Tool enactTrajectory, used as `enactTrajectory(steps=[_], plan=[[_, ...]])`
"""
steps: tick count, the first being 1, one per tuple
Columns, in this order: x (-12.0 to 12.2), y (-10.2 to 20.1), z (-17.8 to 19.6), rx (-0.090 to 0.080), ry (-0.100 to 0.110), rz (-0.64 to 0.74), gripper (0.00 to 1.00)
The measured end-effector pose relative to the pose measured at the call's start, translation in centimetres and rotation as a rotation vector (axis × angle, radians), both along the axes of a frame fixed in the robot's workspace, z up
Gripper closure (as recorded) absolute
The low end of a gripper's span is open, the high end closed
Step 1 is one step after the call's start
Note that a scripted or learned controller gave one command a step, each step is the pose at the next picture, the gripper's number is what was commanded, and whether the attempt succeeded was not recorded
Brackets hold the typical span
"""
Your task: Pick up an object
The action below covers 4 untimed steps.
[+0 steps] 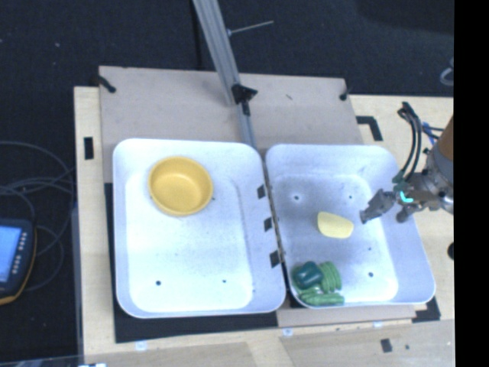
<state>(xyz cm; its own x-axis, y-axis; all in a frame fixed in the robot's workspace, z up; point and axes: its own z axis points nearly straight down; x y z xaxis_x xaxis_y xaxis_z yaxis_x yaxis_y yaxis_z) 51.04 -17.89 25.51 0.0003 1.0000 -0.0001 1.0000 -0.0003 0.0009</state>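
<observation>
A pale yellow lump lies in the middle of the right bin. A green object rests near that bin's front edge, with a thin green piece beside it. A yellow bowl sits upright in the back left of the left bin. My gripper hovers over the right bin's right side, to the right of the yellow lump and apart from it. Its two fingers stand spread, and nothing is between them.
A slanted metal rail runs from the top of the view down to the gap between the bins. Black cables loop above the wrist at the right. A handheld pendant lies off the bench at the far left.
</observation>
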Motion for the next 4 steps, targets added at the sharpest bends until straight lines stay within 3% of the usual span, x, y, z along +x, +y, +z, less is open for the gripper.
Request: enactTrajectory(steps=[1,4], plan=[[0.0,0.0,0.0,0.000,0.000,0.000,0.00],[1.2,0.2,-15.5,0.000,0.001,0.000,0.00]])
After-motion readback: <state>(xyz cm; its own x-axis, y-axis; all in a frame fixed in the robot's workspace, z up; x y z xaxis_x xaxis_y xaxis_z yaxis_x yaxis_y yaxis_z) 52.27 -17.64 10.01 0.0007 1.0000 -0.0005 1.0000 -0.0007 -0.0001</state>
